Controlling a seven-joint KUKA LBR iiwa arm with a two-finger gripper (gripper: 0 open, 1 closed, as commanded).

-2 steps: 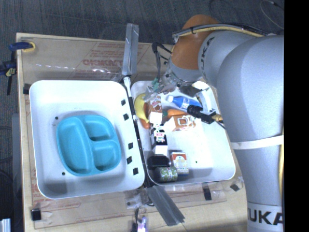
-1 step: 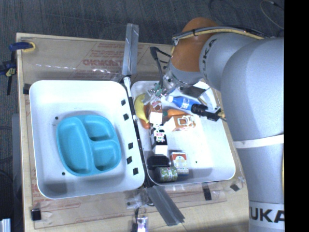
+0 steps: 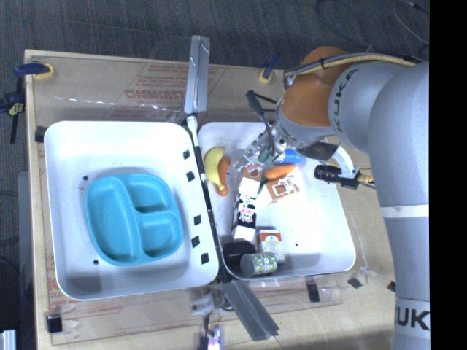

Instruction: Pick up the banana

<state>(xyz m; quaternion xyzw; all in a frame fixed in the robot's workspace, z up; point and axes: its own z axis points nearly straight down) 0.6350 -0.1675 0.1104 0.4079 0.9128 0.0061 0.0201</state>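
A: Where is the banana [image 3: 213, 168]?
B: In the right bin [image 3: 332, 217], against the wall it shares with the left bin, off to the pincer's [image 3: 264, 152] left in the camera view. It lies apart from the pincer, ungrasped.
A: And the pincer's state?
B: It cannot be told; clutter and the arm [image 3: 343, 100] blur it.
A: What crowds the fruit?
B: A carrot [image 3: 279, 171] and small cartons [image 3: 248, 195] sit right beneath the pincer, a can [image 3: 260, 263] farther down.
A: The risk?
B: Probably that the pincer closes on the carrot or a carton, since those lie nearer. The banana also hugs the wall, so one finger could strike the rim and knock it aside.
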